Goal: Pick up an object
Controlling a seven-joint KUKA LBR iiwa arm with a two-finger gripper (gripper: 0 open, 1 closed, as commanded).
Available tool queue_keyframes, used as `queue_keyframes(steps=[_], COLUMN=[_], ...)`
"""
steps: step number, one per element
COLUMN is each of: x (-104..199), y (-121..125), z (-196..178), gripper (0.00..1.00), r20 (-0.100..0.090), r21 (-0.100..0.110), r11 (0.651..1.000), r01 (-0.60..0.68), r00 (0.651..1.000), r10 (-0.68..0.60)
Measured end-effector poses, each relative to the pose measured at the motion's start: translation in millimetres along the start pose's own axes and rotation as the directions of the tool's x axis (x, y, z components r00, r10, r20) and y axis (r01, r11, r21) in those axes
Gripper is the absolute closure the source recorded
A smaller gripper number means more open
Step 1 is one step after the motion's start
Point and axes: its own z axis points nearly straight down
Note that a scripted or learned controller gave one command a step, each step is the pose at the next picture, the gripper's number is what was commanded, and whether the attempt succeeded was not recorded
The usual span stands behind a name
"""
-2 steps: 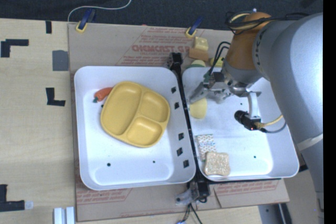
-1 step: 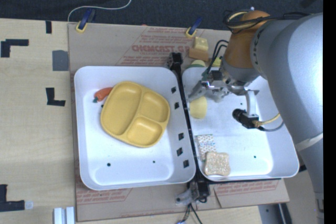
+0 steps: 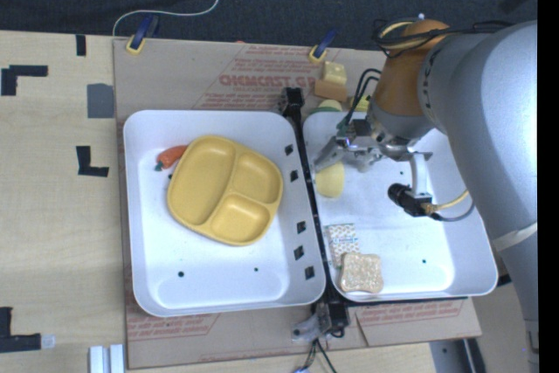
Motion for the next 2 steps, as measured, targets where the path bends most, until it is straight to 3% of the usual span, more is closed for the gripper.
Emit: queue_keyframes(steps=[1, 2], x=[-3.2, -2.8], y=[6.8, -1.6], z=[0.1, -0.1], gripper=[0.00, 0.00], r20=[-0.002, 0.000], r21=[0.000, 0.000], r11=[1.000, 1.000], r01=[0.001, 0.000], r00=[1.000, 1.000], r10=[-0.001, 0.000])
